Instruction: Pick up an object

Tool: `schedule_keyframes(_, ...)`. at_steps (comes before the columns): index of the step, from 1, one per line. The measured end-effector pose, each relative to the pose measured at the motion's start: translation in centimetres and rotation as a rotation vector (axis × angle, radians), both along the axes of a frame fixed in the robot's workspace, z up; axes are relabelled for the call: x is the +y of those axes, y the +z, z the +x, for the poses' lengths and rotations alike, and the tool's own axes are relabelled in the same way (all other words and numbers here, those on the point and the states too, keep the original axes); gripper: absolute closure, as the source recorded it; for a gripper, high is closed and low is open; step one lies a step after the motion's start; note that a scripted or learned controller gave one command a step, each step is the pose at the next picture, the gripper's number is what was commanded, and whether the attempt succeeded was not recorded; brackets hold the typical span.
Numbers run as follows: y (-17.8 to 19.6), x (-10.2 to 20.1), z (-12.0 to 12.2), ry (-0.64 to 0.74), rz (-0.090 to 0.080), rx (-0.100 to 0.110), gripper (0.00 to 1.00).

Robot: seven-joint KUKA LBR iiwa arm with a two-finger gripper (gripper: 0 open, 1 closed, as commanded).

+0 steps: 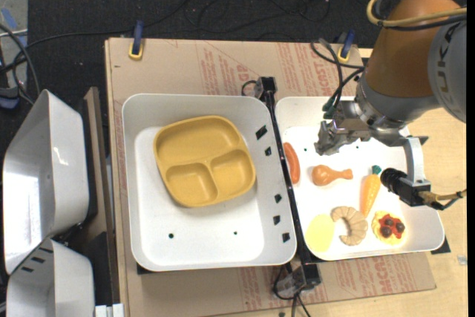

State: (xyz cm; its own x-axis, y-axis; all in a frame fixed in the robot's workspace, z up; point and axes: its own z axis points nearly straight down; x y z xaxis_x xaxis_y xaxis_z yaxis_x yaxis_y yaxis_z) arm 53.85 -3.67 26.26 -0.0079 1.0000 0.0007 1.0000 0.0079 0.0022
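Note:
My gripper (327, 142) hangs over the upper middle of the right bin (304, 111), just above an orange toy drumstick (330, 175) and apart from it. Left of it lies a red-orange sausage (292, 162) along the bin's left wall. An orange carrot (369, 193) lies to the right of the drumstick. Near the front of the bin are a pale shrimp-like piece (350, 224), a yellow disc (320, 233) and a small tart with berries (389, 226). Nothing is seen held in the gripper.
The left bin (141, 182) holds a yellow divided plate (204, 159). A black divider with clips (278, 174) runs between the two bins. Grey tubs (44, 174) stand off the bench at the left. Cables lie behind the bench.

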Motion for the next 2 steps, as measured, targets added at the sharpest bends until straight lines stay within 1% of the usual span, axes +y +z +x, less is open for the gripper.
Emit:
schedule_keyframes(1, 0.3, 5.1, 0.6, 0.001, 0.0, 0.001, 1.0)
schedule_keyframes(2, -0.6, 11.2, 2.3, 0.001, 0.0, 0.001, 1.0)
